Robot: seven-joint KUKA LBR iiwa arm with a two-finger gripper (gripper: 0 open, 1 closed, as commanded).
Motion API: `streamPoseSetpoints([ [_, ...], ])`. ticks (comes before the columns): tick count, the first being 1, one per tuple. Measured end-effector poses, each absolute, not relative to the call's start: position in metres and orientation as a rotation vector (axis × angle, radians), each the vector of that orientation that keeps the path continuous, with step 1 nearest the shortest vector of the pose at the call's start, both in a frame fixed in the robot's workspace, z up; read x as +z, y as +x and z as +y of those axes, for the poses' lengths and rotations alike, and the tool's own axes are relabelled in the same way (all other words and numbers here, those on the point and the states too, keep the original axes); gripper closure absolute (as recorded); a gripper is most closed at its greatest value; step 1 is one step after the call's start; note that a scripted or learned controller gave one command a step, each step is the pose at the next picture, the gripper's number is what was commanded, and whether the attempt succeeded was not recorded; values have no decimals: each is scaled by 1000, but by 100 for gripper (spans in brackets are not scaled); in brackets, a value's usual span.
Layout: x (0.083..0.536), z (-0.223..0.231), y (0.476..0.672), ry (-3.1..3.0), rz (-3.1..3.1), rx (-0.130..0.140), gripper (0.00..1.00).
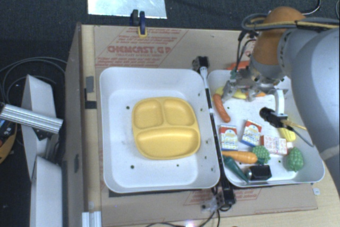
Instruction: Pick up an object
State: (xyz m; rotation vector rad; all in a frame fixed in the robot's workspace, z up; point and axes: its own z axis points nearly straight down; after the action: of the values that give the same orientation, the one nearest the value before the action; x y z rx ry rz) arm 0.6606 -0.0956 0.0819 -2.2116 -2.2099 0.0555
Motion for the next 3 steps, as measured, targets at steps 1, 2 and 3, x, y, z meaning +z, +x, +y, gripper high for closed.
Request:
streamPoseSetpoints([
  [1, 84, -97, 611, -2221, -2224, -1, 0],
  [2, 84, -134, 552, -2222, -2222, 1, 0],
  [3, 95, -133, 554, -2221, -2225, -3, 100],
])
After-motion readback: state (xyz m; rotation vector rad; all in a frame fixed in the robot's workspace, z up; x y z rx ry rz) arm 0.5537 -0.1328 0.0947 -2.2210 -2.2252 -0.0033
